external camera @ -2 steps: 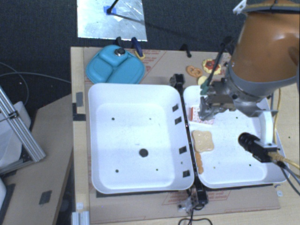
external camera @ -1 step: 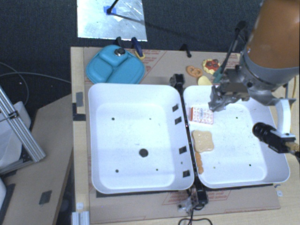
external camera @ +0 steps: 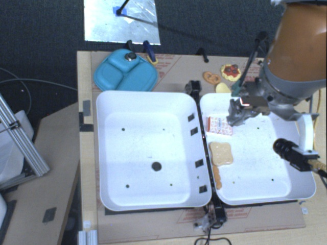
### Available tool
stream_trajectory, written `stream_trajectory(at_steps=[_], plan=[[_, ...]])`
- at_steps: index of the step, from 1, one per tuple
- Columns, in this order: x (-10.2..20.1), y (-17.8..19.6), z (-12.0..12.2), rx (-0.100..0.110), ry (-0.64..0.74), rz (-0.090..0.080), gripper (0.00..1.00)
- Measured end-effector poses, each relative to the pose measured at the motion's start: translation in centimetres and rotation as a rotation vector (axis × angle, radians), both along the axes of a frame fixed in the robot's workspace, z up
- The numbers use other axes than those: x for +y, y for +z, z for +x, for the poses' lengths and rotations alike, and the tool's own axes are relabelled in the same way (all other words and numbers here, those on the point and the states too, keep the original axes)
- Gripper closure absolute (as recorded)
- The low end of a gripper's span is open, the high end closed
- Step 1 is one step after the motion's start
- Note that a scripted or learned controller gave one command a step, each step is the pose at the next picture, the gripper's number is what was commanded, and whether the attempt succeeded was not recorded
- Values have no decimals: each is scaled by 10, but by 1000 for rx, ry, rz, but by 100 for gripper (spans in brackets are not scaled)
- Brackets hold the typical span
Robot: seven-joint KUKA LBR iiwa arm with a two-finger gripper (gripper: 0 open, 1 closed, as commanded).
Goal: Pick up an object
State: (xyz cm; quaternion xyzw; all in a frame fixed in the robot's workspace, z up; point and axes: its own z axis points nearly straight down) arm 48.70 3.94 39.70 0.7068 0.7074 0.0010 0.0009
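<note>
In the right bin [external camera: 286, 188] lie a small red-and-white packet [external camera: 219, 125] near the back left, a tan toast-like slab [external camera: 220, 153] below it, and a thin orange strip [external camera: 216, 177] along the left wall. My gripper [external camera: 236, 117] hangs over the back of this bin, just right of the packet, with its tips close above the floor. Nothing shows between them.
The left bin [external camera: 148, 152] holds a small dark disc [external camera: 156, 166]. Behind the bins sit a blue divided tray [external camera: 125, 71], toy foods [external camera: 225, 75] and a shiny sheet [external camera: 121, 13]. A black fitting [external camera: 292, 154] juts over the right bin's right side.
</note>
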Motion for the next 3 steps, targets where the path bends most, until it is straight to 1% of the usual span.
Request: stream_trajectory(at_steps=[1,2,3], plan=[[20,1,0,0,4,1,100],[80,-23,-1,3,8,1,100],[77,-11,0,-2,6,2,100]])
